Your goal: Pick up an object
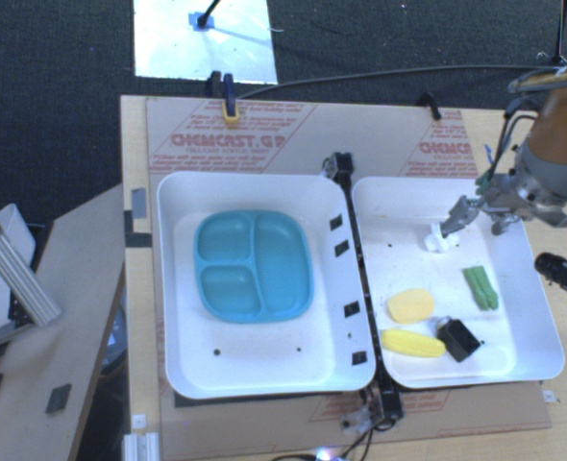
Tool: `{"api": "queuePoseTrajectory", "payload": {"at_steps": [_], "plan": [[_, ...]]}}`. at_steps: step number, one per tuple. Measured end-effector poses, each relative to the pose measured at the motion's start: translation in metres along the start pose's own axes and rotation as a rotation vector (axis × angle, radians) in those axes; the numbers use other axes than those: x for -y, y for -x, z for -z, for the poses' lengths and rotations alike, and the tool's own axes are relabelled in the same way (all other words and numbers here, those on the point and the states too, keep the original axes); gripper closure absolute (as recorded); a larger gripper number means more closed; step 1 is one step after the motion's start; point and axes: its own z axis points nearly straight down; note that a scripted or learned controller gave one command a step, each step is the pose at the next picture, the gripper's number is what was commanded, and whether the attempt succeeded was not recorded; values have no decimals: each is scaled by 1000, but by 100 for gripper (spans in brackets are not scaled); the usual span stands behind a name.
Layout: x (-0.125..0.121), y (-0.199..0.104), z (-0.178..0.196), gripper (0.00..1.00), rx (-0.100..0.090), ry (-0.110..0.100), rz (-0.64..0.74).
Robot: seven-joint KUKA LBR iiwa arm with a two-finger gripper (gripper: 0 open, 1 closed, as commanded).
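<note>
My gripper [477, 225] hangs over the far part of the right bin [543, 353], its two fingers spread open with nothing between them. A small white piece [439, 242] lies on the bin floor just below and left of the left fingertip [453, 224]; I cannot tell whether they touch. Nearer the front lie a green block [480, 287], a round yellow piece [411, 305], a long yellow piece [413, 344] and a black block [458, 339].
The left bin [183, 353] holds a blue divided plate [254, 264]. A black clip strip [353, 277] runs down the seam between the bins. Cables and a clamp [228, 99] lie along the far board edge.
</note>
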Motion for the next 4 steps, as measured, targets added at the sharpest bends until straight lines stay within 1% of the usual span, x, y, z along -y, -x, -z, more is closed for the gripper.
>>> {"api": "queuePoseTrajectory", "payload": {"at_steps": [1, 3, 4], "plan": [[-3, 0, 8, 0, 2, 13, 3], [-10, -19, -104, 0, 1, 9, 7], [-11, -19, -113, 0, 2, 13, 4]]}}
